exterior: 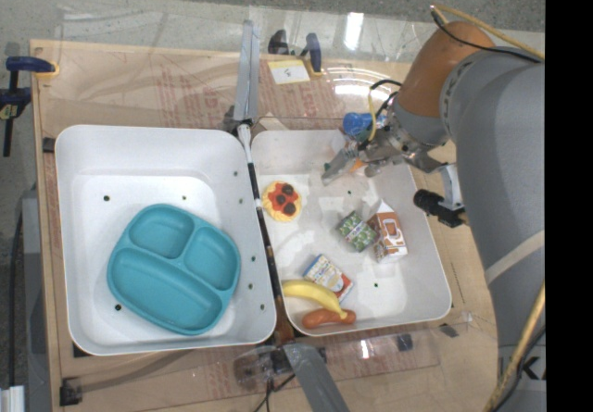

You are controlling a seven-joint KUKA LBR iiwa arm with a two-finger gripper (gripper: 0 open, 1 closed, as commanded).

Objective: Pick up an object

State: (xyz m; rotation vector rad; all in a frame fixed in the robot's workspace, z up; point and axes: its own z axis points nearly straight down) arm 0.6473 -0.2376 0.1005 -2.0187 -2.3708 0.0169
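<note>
My gripper (pixel 346 168) hangs over the back of the right bin (pixel 422 294), open, with nothing between its fingers. Below it on the bin floor lie a yellow round toy with red and dark spots (pixel 281 201), a green packet (pixel 355 230) and a red-and-white carton (pixel 390 236). Closer to the front edge are a small blue-and-white box (pixel 326 274), a banana (pixel 311 291) and an orange sausage (pixel 326 317). The gripper is apart from all of them; the yellow toy is to its lower left.
A teal divided plate (pixel 174 267) lies in the left bin (pixel 83 160). A ridge between the bins runs from back to front. Blue clamps (pixel 17 86) stand at the bench's left edge and back (pixel 313 49). The grey arm (pixel 491 151) covers the right side.
</note>
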